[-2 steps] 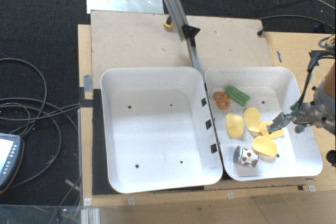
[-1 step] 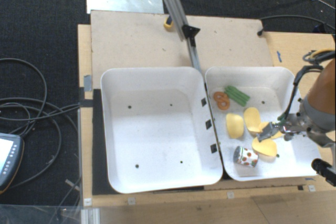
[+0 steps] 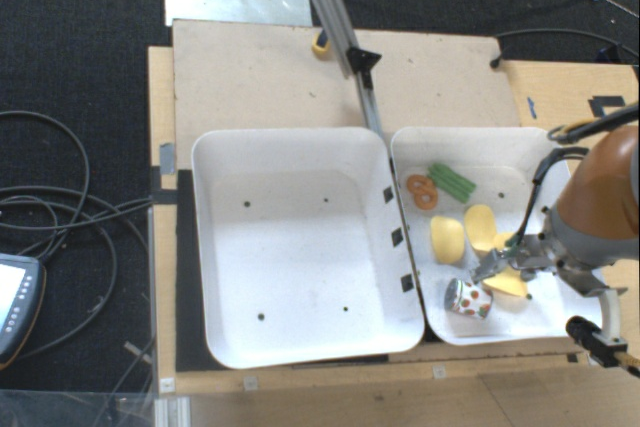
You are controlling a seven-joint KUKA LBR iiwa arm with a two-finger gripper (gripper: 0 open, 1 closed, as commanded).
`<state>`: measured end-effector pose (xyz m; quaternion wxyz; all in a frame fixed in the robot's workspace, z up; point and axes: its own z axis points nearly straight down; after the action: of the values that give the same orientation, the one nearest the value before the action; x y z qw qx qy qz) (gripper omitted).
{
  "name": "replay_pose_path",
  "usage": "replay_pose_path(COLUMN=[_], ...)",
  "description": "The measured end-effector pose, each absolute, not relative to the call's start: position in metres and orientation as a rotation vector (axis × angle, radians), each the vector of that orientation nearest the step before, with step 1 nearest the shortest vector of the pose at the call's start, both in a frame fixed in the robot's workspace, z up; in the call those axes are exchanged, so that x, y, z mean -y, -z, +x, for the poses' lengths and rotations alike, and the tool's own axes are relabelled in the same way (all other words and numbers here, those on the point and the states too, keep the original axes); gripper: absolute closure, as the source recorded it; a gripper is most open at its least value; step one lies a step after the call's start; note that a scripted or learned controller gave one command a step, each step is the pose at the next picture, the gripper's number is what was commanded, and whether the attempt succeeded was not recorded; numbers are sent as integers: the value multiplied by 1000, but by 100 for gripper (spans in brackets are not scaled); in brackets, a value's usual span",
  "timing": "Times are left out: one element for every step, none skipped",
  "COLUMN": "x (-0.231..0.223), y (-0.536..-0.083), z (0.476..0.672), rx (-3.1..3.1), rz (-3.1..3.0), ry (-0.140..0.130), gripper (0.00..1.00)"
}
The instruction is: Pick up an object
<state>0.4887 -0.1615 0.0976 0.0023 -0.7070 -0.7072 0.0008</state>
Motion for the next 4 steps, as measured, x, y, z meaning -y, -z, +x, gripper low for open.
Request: replay_pose_path(x=[163, 160, 166, 166], y=[-112, -172, -234, -242], z=[491, 486, 484, 485], rx=[2223, 2232, 2233, 2229], rz=[-2223, -2221, -2222, -2219], ry=[3, 6, 7, 2], gripper=[100, 100, 100, 100])
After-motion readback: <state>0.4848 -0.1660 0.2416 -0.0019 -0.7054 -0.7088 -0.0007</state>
